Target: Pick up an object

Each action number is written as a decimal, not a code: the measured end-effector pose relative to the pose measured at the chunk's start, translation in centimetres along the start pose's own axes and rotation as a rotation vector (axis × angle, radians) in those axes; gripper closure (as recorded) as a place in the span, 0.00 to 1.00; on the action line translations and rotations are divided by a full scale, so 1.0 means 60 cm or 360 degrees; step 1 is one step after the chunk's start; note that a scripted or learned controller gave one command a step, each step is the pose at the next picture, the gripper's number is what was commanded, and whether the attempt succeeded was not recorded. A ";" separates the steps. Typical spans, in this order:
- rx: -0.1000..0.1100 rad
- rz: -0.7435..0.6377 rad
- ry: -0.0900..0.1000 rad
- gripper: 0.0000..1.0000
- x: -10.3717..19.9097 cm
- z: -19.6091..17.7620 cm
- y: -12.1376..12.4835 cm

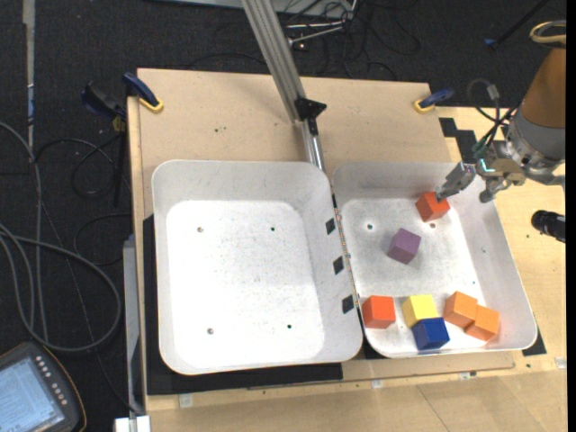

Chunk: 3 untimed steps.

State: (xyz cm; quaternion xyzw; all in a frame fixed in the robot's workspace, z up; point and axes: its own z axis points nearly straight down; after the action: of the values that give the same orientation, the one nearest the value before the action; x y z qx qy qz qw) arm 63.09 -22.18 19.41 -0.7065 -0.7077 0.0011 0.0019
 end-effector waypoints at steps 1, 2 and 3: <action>-0.0004 -0.0003 -0.0003 0.00 0.001 -0.004 0.001; 0.0001 -0.0002 0.0000 0.00 0.016 0.092 -0.005; 0.0000 -0.0001 -0.0001 0.00 0.018 0.170 -0.006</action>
State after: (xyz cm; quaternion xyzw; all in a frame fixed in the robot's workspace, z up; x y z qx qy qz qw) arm 62.65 -21.10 9.21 -0.7062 -0.7080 0.0014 0.0016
